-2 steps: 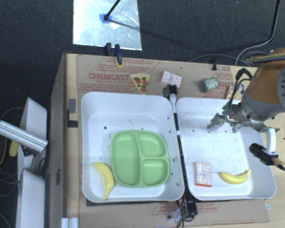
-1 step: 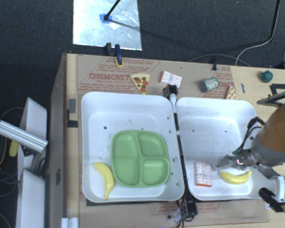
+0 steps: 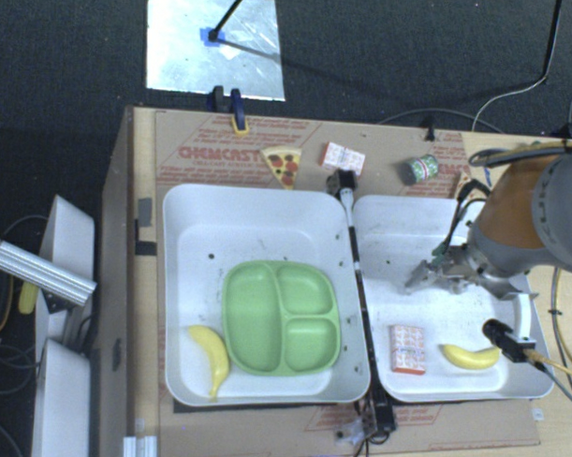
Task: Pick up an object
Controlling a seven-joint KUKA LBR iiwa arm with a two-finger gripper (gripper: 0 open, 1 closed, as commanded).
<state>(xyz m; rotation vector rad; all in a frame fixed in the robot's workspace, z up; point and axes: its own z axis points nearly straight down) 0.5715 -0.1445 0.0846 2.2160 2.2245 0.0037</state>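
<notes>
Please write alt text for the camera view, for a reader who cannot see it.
The gripper hangs over the right bin, holding nothing, with a small box and a banana lying nearer the front edge. The left bin holds a green divided plate and a second banana.

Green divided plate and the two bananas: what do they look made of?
Green divided plate: likely moulded plastic, with a smooth matte, uniform colour and soft rounded compartment ridges. Banana in the left bin and banana in the right bin: probably plastic toys, evenly bright yellow and unblemished, though real fruit cannot be ruled out.
</notes>
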